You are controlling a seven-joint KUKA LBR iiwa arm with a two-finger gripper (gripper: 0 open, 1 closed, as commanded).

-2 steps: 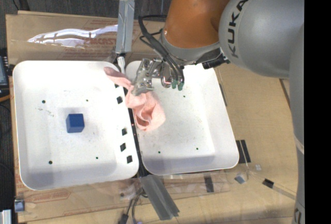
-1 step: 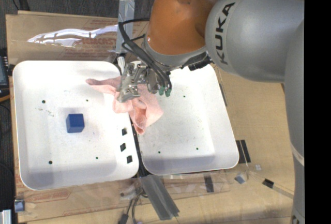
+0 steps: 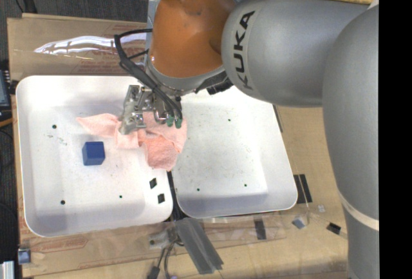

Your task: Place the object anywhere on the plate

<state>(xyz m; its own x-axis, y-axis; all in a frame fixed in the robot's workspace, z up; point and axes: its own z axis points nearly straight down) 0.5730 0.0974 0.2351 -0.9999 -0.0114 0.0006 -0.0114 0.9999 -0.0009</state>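
Grey arm [image 3: 302, 46] spans the right side, one unit. Its gripper [image 3: 136, 122] sits at the left bin's [image 3: 38, 207] right edge, fingers pinched on one pink cloth [image 3: 158, 145] draped across the rim toward the right bin [image 3: 257, 194]. One blue cube [image 3: 93, 153] lies near the left bin's centre.

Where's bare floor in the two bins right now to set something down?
Right bin: bare floor right of the pink cloth. Left bin: bare in front of and left of the blue cube. Crowded at the shared wall, where gripper and cloth sit.
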